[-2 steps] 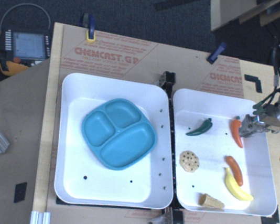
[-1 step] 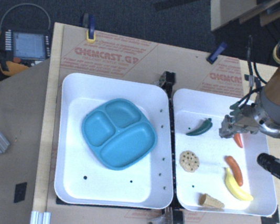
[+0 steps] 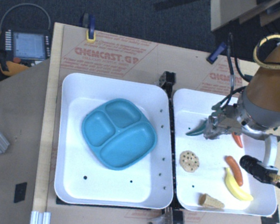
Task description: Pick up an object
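Observation:
My gripper (image 3: pixel 212 128) hangs over the upper part of the right bin (image 3: pixel 194 104), under the grey and orange arm. A dark green leaf-shaped object (image 3: pixel 196 130) lies right at the gripper's left side, touching or nearly touching it. Just right of the gripper a small red-orange piece (image 3: pixel 238 140) sticks out from under the wrist. Lower in the same bin lie a round cookie (image 3: pixel 189 160), a red sausage (image 3: pixel 234 169), a yellow banana (image 3: pixel 237 188) and a tan wedge of bread (image 3: pixel 212 202).
The left bin (image 3: pixel 65 176) holds a blue divided plate (image 3: pixel 119 132). A black clamp (image 3: pixel 167 80) sits at the top of the ridge between the bins. A black cable fitting (image 3: pixel 256 168) juts from the arm over the right bin's right side.

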Available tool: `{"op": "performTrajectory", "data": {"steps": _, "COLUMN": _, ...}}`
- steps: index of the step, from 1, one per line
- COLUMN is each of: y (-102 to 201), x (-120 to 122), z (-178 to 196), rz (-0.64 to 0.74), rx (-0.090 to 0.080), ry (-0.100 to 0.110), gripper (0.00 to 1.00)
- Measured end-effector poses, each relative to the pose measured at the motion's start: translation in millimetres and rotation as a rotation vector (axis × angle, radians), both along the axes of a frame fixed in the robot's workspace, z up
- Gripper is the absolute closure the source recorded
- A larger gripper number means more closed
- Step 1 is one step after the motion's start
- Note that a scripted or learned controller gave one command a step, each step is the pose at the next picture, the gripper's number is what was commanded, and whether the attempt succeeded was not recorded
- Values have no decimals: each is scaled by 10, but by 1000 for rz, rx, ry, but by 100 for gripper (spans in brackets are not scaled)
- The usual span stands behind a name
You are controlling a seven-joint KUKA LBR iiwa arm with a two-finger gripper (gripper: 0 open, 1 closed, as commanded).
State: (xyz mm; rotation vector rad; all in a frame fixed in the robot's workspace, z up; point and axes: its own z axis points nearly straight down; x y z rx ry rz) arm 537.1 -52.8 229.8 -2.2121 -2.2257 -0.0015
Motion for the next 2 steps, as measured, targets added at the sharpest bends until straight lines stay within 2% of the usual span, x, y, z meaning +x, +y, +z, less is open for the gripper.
{"op": "performTrajectory", "data": {"steps": 2, "y": 1117, "x": -273, "z": -141, "rz": 1, "rx": 0, "ry": 2, "gripper": 100}}
